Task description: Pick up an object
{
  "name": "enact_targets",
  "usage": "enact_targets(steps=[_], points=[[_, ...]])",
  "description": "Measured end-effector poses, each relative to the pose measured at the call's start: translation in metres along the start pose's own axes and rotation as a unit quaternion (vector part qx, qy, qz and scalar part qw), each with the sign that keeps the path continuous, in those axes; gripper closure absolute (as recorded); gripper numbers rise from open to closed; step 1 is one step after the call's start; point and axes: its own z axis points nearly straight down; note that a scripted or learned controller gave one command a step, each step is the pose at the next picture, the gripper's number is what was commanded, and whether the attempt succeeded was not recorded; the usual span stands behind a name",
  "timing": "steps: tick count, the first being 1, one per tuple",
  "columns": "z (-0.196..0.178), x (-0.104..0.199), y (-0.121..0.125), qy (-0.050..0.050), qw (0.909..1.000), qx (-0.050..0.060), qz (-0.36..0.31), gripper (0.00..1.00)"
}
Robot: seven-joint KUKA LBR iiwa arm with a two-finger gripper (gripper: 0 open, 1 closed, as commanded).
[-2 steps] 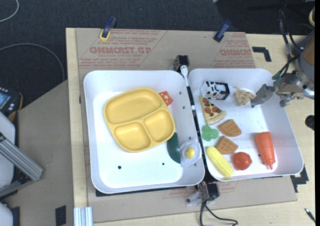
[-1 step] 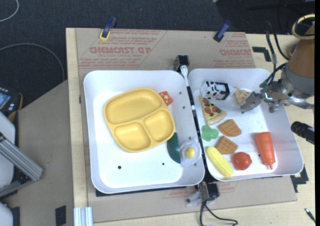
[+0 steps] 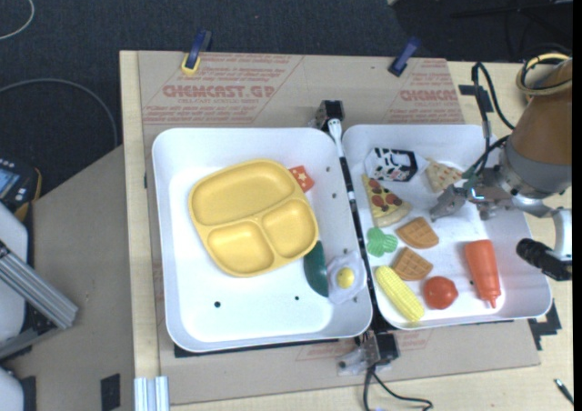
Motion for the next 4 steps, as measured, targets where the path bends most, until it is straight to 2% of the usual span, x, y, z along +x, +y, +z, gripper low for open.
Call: enact_targets(steps=[1, 2, 3, 4], points=[[0.032, -0.001, 0.004, -0.002, 1.0000, -0.008, 0.000, 0.00], [0.021, -0.002, 0.004, -0.003, 1.0000, -0.009, 0.000, 1.00], [-0.040, -0.001, 0.013, -0.002, 1.0000, -0.007, -0.001, 1.00], [-0.084, -0.002, 0.014, -0.003, 1.0000, -0.007, -0.001, 1.00]])
